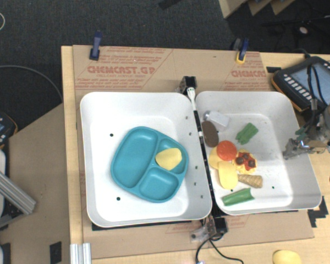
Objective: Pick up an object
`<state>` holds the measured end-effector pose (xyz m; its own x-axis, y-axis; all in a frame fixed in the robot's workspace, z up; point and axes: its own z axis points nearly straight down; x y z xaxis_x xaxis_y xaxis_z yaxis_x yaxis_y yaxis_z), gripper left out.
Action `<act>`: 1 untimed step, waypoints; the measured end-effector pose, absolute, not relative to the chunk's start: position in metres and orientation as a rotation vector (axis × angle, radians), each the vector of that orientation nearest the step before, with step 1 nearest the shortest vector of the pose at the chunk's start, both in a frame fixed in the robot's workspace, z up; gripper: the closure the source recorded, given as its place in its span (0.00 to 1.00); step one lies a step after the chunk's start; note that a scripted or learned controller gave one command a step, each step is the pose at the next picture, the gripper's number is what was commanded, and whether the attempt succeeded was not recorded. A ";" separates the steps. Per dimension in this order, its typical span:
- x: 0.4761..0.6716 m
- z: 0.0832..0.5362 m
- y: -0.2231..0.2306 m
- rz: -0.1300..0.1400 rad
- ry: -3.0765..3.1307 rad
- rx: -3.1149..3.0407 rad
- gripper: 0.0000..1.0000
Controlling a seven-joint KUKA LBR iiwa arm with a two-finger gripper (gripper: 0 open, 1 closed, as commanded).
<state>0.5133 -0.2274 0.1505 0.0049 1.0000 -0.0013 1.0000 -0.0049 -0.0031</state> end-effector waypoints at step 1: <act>0.487 0.242 -0.225 -0.004 -2.226 -2.230 1.00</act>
<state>0.4872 -0.2250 0.2418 0.0018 1.0000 -0.0044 1.0000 -0.0017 0.0082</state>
